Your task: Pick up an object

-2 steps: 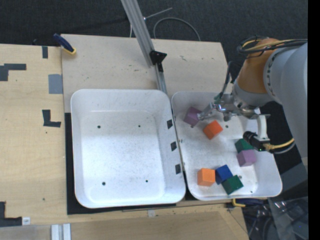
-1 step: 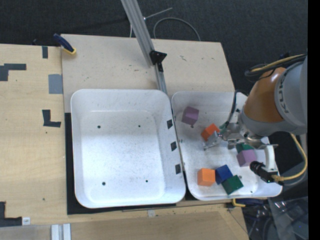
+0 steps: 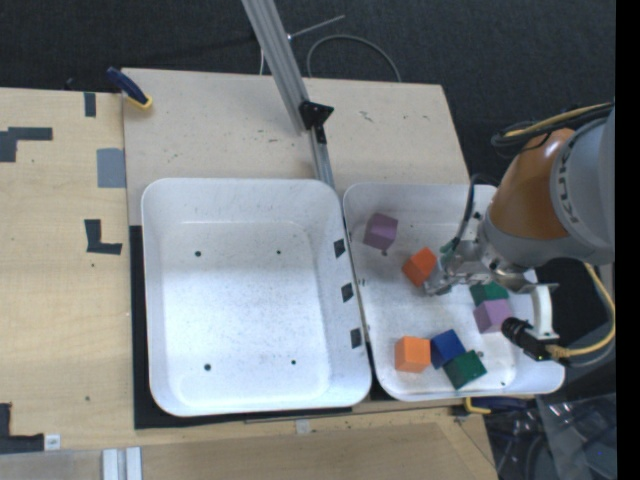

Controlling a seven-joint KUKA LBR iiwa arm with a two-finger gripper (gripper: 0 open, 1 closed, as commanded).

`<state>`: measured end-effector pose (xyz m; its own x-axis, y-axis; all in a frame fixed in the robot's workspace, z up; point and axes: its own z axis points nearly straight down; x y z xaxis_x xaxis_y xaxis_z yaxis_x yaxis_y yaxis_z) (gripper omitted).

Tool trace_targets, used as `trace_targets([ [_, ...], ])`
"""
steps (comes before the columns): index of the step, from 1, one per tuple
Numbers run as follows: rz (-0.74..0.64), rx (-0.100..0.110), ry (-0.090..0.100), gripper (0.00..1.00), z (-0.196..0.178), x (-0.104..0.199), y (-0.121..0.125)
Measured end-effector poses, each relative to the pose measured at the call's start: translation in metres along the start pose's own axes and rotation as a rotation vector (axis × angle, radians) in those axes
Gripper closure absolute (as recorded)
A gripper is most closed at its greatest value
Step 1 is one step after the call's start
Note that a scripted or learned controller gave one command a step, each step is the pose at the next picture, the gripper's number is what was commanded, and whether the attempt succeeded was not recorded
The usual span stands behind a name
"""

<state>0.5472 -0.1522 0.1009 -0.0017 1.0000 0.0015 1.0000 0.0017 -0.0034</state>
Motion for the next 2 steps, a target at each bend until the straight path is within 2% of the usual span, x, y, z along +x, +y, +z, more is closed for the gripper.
trace_targets([
  [1,0.0,0.0,0.0,0.0,0.0004,0.0001,0.0],
  [2,0.0,0.0,0.0,0.0,0.0004,0.0,0.0],
])
